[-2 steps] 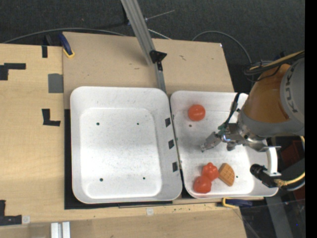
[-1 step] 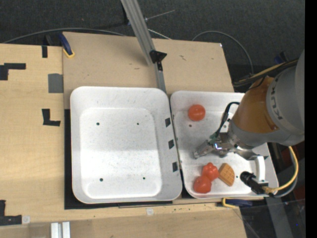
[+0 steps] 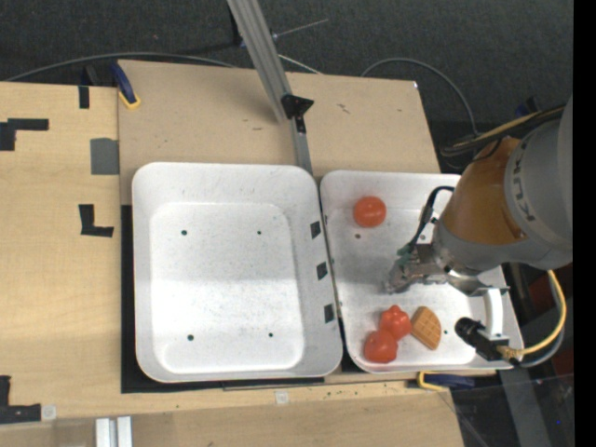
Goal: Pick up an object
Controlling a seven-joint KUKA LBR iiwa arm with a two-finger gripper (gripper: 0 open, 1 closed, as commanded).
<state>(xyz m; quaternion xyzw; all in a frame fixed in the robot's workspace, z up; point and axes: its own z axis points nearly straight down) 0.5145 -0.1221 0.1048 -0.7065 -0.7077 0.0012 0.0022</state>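
Camera view, looking down at a slant, shows us the grey arm with its orange band (image 3: 484,198) reaching in from the right so that its two-finger gripper (image 3: 407,273) sits low over the bare floor of the right-hand shallow white bin (image 3: 372,259), between the round orange-red ball (image 3: 370,212) above it and the cluster below. We cannot tell how its jaws stand, since the wrist shadows them, and we see nothing between them. That cluster, a red lumpy toy (image 3: 386,333) touching a tan waffle-textured piece (image 3: 426,328), lies near the bin's front wall, while the left-hand white bin (image 3: 149,250) lies beside it, presumably as the drop-off side.
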